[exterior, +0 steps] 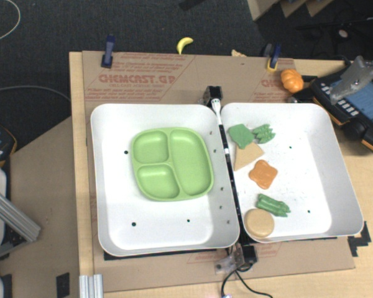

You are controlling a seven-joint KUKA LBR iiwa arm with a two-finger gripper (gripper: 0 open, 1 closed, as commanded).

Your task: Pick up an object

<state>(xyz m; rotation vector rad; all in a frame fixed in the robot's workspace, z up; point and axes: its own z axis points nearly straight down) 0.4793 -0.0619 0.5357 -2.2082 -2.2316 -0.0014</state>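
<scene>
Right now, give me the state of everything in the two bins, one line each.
Green divided tray: upright in left bin.
Green flat piece: lying in right bin, overlapping tan piece.
Orange piece: lying flat, apart.
Round tan piece: touching green bean-like piece.

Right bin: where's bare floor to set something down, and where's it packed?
In the right white bin, the floor is bare across its right half, between the toy food and the right wall. The crowd runs down its left side: green flat piece, green leafy piece, tan wedge, orange waffle-like piece, green bean-like piece, round tan biscuit.
</scene>
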